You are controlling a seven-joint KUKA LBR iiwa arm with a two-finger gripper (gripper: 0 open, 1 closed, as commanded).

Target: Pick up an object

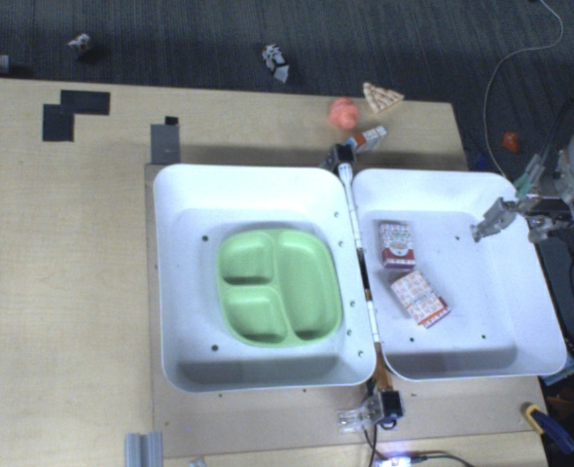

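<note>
Two small red-and-white packets lie in the right bin (pixel 462 353). One packet (pixel 396 243) lies near the bin's left wall, and the other (pixel 419 298) sits tilted just below it. My gripper (pixel 514 226) hangs over the bin's upper right corner, well to the right of both packets. It is open, with nothing between its fingers (pixel 488 221). The arm comes in past the bin's right rim.
The left bin (pixel 185 261) holds a green divided plate (pixel 277 285). On the bench behind the bins lie a pink ball (pixel 343 113), a wedge-shaped toy (pixel 382 96) and a small tube (pixel 369 139). Cables run along the right side.
</note>
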